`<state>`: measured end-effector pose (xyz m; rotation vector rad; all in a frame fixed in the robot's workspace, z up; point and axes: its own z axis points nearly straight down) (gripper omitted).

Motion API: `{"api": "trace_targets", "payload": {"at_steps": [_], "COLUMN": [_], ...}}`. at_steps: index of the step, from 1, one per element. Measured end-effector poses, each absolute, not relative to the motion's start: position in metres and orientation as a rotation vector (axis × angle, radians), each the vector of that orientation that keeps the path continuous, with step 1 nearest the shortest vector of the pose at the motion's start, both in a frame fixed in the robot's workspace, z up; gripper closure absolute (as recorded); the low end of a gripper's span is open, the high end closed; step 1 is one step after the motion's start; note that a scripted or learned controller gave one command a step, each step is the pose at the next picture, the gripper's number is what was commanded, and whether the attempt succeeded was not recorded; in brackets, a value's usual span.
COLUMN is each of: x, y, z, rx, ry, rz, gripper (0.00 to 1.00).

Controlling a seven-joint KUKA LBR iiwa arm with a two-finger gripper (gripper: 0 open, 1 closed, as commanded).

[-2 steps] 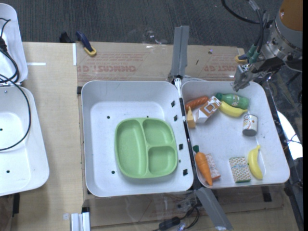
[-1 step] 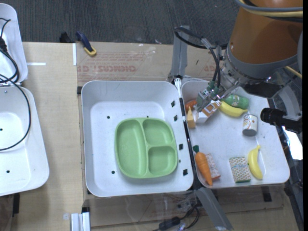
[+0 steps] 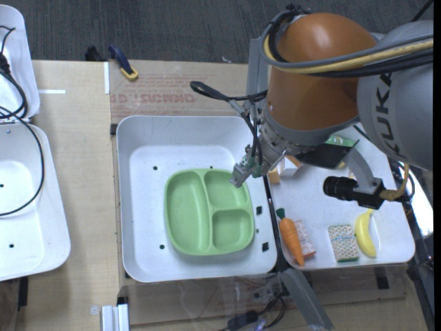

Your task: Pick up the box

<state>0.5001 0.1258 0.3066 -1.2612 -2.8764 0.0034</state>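
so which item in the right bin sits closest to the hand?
The carrot, by the bin's left wall and nearest the hand over the green tray. The banana and small packet lie further right.

Looking at a tan worktop [image 3: 76,95] carrying two white bins [image 3: 138,185] [image 3: 393,250] side by side, blue-and-yellow clamp [image 3: 122,63] sitting at the back edge.

Two white bins [image 3: 127,205] sit on tan cardboard [image 3: 165,95] printed with faded red lettering. The tray [image 3: 207,212] is pale green, the carrot [image 3: 291,238] orange (green at its top), the banana [image 3: 365,234] yellow. A grey arm [image 3: 406,95] wears an orange band [image 3: 317,67]; the small packet [image 3: 342,243] is green-speckled.
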Motion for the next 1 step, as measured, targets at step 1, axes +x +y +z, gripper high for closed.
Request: {"api": "trace_targets", "payload": {"at_steps": [1], "x": [0.5009], "y": [0.1993], "z": [0.2606], "rx": [-0.621], "ry": [-3.078], "rz": [0.003], "gripper": [1.0]}}
